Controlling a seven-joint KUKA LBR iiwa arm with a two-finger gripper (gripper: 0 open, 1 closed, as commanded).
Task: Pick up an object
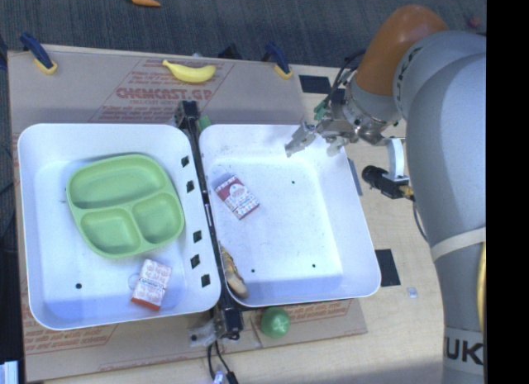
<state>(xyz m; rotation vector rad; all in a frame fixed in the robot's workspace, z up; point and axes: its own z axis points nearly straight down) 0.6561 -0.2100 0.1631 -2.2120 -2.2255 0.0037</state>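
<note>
Red-and-white packet (237, 196) lying flat in the right bin (331, 234), toward its upper left, well apart from the gripper (316, 136).
Green divided tray (126, 204) and a second small packet (151, 283) sit in the left bin (37, 234); the gripper hangs over the right bin's far rim, fingers spread open, holding nothing.

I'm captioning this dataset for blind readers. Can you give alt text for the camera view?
A grey arm's gripper hovers over the right bin's far edge, away from a small red-and-white packet lying inside. The left bin holds a green divided tray and another packet.
</note>
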